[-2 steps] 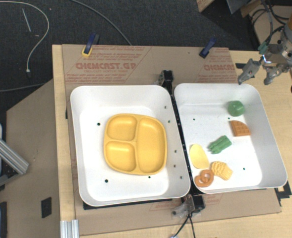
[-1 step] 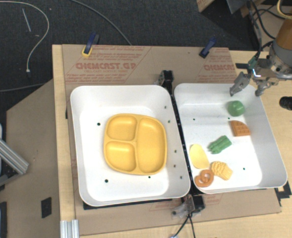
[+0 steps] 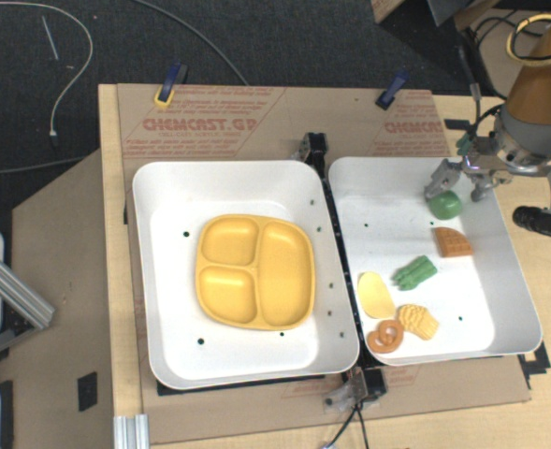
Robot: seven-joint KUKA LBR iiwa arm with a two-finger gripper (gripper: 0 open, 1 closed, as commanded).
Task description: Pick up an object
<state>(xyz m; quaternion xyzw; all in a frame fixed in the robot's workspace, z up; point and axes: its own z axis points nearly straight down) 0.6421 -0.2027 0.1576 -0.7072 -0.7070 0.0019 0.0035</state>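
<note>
In the left bin [image 3: 163,195] a yellow divided plate [image 3: 254,271] is seen lying flat, while the right bin [image 3: 500,297] holds a pale yellow piece [image 3: 375,295], a pretzel [image 3: 384,336], a ridged yellow piece [image 3: 419,321], a dark green piece [image 3: 414,271], a brown wafer [image 3: 453,242] and a round green ball [image 3: 445,204]. The gripper [image 3: 460,183] is placed just over the ball at the far right of that bin, jaws spread and nothing grasped, so the approach step is judged to be in hand. A short descent and a closing of the jaws around the ball are called for next.
</note>
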